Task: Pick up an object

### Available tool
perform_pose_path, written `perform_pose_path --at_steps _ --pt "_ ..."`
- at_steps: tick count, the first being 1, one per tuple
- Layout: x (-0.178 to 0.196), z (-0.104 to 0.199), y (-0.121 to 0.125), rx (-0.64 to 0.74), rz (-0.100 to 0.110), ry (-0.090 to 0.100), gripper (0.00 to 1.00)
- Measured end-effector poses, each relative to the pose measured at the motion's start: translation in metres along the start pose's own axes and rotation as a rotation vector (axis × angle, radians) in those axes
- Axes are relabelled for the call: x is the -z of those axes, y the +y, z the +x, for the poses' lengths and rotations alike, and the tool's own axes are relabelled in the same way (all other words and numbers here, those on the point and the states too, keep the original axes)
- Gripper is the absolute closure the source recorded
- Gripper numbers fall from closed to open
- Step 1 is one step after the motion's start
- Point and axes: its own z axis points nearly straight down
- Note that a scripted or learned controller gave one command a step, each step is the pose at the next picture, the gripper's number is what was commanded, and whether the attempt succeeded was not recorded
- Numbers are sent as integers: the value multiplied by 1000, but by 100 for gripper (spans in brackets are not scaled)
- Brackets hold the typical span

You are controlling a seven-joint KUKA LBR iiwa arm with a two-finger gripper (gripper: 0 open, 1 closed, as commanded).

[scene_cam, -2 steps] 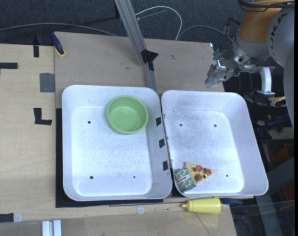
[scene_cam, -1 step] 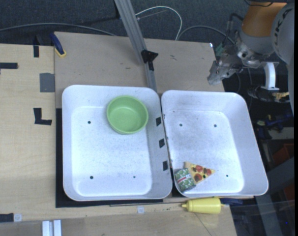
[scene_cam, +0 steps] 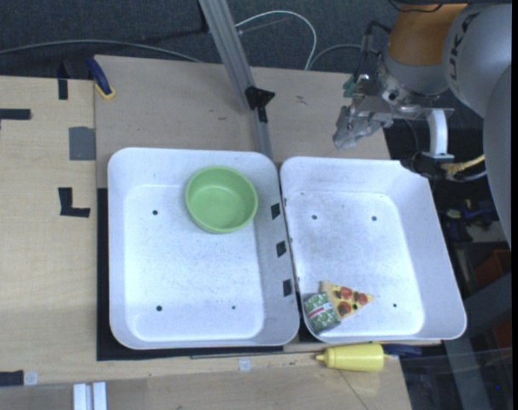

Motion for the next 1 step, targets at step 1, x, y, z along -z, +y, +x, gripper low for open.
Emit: perform_pose_path --at_steps 1 --pt "1 56 0 1 1 1 100"
